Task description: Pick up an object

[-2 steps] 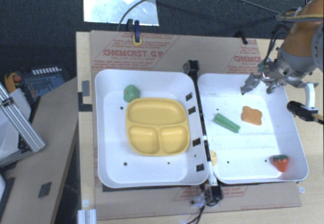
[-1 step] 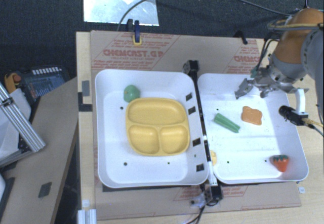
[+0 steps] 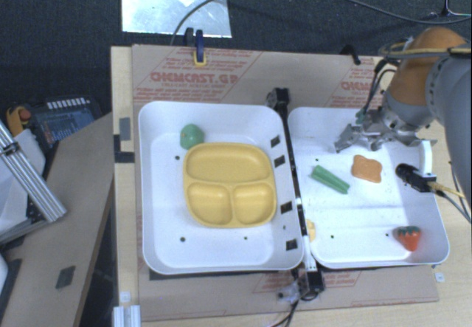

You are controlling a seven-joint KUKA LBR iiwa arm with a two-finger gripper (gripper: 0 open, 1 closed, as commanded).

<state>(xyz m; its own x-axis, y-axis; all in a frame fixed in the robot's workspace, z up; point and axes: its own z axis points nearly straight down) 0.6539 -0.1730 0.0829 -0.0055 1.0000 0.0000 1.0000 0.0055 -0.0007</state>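
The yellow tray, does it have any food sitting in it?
No. The yellow tray has bare compartments; the green lump lies beside it on the left bin floor.

bins [image 3: 221, 263]: smooth white plastic | tray [image 3: 227, 183]: matt yellow plastic | bench board [image 3: 243, 67]: cardboard, seemingly | end effector [image 3: 352, 139]: grey metal
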